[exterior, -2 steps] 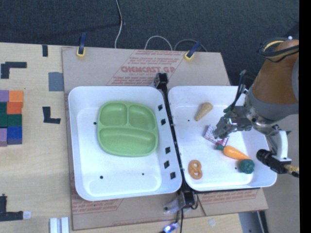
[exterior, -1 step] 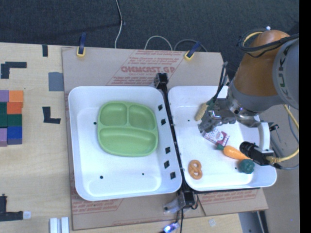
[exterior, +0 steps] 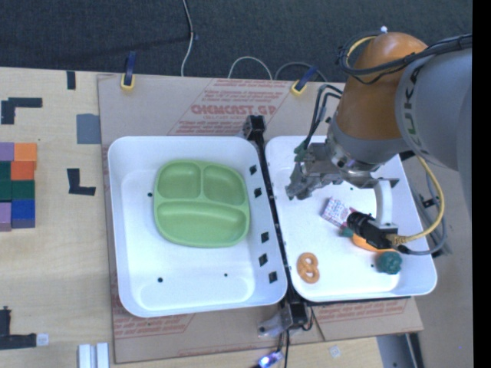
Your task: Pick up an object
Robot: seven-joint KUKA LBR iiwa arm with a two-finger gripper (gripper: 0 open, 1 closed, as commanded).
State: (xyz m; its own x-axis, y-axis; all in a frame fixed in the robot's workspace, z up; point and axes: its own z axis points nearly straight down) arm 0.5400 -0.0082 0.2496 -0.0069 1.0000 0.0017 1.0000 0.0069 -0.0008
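Two white bins hold one green plate, one pretzel; hand state unclear.

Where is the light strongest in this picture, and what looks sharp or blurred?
Camera view: left bin and right bin glare near-white, losing surface detail; green divided plate evenly lit and crisp; pincer dark, its outline murky; shadows soft throughout.

Two bins side by side on bench. L bin: divided plate in middle, a bit to far side. R bin: pretzel at near-left, round lump at near-right, small packet farther back btwn them. Gripper over R bin's left part, left of packet. Blocks on bench, well left of L bin.
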